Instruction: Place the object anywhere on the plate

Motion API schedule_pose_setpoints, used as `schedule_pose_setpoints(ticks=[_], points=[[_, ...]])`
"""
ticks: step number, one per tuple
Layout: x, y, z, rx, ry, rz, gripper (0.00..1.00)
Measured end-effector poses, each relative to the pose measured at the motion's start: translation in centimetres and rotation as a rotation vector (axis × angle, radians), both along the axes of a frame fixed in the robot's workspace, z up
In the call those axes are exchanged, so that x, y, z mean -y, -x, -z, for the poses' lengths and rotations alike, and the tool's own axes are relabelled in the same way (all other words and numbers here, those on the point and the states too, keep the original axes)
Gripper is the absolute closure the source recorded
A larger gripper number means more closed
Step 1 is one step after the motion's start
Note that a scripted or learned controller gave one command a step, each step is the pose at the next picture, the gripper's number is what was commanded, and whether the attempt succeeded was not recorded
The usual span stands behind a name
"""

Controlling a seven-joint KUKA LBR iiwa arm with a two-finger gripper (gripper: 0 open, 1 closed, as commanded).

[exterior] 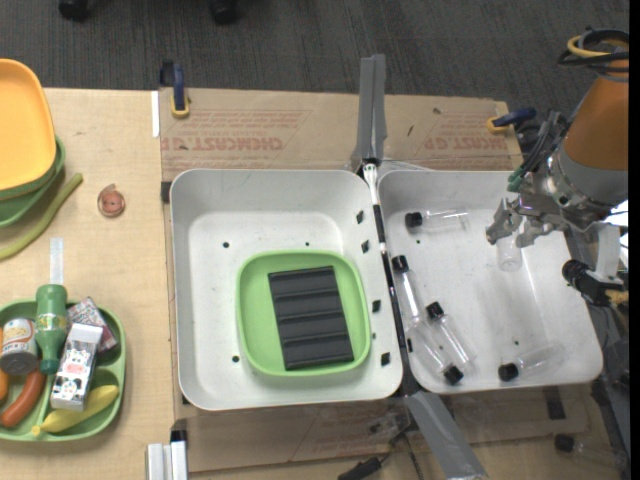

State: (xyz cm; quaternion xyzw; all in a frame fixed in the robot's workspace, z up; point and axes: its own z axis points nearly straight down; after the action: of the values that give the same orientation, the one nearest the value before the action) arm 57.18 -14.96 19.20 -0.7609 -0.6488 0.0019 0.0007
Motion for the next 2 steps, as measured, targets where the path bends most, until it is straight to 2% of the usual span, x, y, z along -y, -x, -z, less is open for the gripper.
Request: schedule_pose_setpoints(ticks=[1, 2], points=[[0.0, 0.0, 0.0, 0.000, 0.000, 0.000, 0.00], [2.3, 1.4, -3.8, 0.001, 0.000, 0.025, 0.00]])
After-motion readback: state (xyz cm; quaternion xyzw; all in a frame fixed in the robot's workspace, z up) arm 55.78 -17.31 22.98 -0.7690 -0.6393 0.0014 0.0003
